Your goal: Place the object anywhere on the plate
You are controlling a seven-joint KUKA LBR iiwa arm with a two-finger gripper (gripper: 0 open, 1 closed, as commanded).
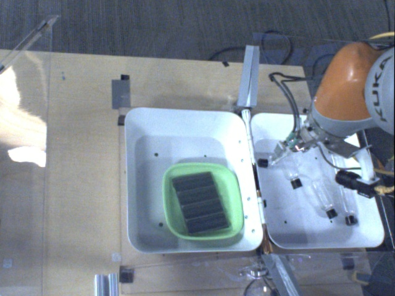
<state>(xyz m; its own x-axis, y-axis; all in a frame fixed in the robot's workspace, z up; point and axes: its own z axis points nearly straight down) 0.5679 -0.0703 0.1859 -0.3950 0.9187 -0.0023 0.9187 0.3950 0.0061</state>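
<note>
- Looks basically done: dark ridged block (199,203) already lies on the green plate (170,190) in the left bin (133,184).
- End effector (295,145) sits over the right bin (370,230); can't tell its state.

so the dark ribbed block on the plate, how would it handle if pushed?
The block looks flat and ridged, so it probably slides rather than rolls. Lying low inside the green plate, it seems unlikely to tip; the raised rim would likely stop it.

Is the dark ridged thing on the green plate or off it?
On it. The dark ridged block lies flat inside the green plate, with green rim showing all around, in the left bin.
</note>
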